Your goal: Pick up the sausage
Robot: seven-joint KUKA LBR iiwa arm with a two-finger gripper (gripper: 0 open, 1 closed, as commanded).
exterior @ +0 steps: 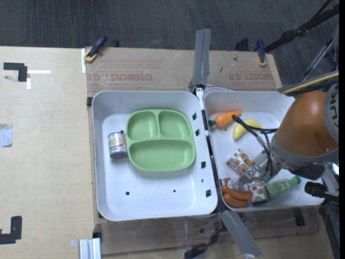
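While the reddish-orange sausage links (235,196) lie on the floor of the right-hand white bin (280,108), at its near left corner, the pick is not done: nothing is lifted, and the grasp, the closing and the raise are all left, as I judge it. Gripper (249,176) hangs just above and beside the sausage, metal parts pointing down-left toward it; whether it stands open or closed, cannot tell, the parts blur together with the clutter beneath.

Right bin, near end: sausage; just beside it a small red-and-white labelled can (258,192); touching that, a green plastic bottle (281,186) lying on its side. Mid bin: a small crinkled snack packet (239,160), brown and white, close under the gripper. Far end: a yellow toy banana (245,129) and an orange toy carrot (226,118), near each other.

Left-hand white bin (145,206): a pale green three-compartment plastic plate (160,140) at centre, compartments bare; a small silver tin with a printed label (117,144) upright just beside the plate's left edge.

Risk, as judgement: can and packet crowd the sausage; a mis-grab looks possible.
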